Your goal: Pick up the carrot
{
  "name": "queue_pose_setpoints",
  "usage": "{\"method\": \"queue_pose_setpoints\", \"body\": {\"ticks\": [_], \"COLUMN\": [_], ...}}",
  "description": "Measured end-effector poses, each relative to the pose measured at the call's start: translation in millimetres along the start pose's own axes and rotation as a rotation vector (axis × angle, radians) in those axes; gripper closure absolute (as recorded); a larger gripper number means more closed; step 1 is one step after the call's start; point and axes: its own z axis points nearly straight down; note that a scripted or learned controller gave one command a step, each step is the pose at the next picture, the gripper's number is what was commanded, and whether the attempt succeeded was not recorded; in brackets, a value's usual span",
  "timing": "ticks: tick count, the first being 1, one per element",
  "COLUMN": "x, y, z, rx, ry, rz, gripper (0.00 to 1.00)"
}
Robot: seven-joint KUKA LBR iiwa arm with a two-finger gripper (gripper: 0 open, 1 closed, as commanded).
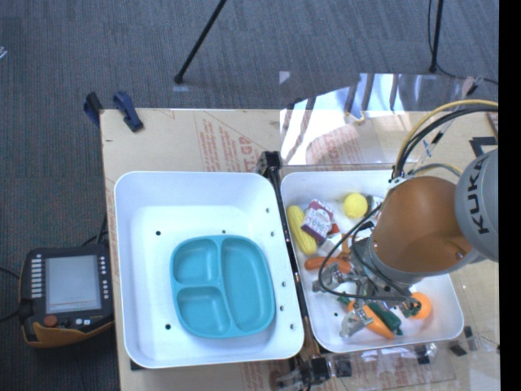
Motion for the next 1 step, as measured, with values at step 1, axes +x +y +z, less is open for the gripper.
{"method": "queue_pose_setpoints", "body": {"ticks": [1], "x": [-8.7], "y": [3.5], "z": [-101.6], "rx": [0.003], "ry": [-0.004], "rz": [-0.646], "gripper": [0.00]}}
